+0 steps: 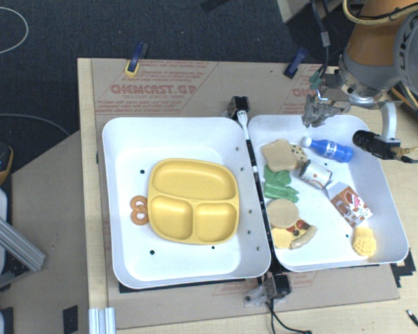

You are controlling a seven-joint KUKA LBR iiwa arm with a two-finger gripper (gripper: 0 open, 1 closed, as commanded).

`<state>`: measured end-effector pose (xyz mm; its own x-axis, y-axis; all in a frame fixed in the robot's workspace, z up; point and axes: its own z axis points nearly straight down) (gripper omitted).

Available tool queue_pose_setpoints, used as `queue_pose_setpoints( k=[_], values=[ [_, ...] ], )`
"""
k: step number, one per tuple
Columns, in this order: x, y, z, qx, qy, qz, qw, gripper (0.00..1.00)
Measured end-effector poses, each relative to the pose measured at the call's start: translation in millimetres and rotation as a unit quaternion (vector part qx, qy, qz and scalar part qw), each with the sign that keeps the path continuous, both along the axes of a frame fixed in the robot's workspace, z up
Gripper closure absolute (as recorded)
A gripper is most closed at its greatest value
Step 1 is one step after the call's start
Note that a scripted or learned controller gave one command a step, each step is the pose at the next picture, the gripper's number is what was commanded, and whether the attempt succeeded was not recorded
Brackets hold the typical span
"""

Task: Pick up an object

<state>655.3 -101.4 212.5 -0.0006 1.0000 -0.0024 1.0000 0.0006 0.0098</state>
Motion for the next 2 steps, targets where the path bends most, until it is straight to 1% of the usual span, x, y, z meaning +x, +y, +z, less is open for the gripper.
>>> queue_pose_setpoints(
  k=[1, 2],
  values=[
    [0.9, 0.0, 13.6, 0.0006, 0.002, 0.000, 1.0000, 1.00],
    [-15.9, 52.5, 23.0, 0.0022, 0.006, 0.002, 1.0000, 1.00]
  ],
)
